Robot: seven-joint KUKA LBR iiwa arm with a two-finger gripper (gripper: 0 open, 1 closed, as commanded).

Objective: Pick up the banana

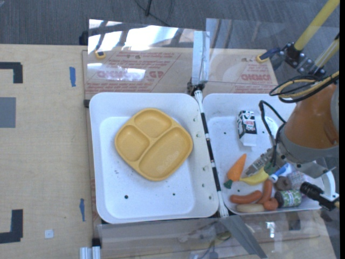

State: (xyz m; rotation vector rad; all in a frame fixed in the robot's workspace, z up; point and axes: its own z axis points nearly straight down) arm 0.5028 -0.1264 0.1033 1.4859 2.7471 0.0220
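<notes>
Over the right bin (226, 109) my arm (312, 120) reached in from the right side, its orange band sitting above the wrist. My gripper (262, 165) was low in the bin's near half, right at the cluster of toy food. Whether it was apart, together or clamped on anything, I could not tell; the metal parts blurred into the clutter beneath them.

The banana (255, 178) lay directly below the gripper, a short yellow curve, partly covered by it. It looked to be touching the gripper, but I could not see it held. Just to its left the carrot (236, 169) lay tilted, its green tip pointing toward the bin's near edge. Two sausages (246, 198) lay nearer the front wall, one reddish piece (268, 189) standing beside them. A small green-labelled can (290, 198) lay on its side to the right of those. Farther back in the same bin stood a little milk carton (247, 127), well apart from the banana.

Beside it, the left bin (102, 155) held a yellow divided plate (153, 143).
</notes>
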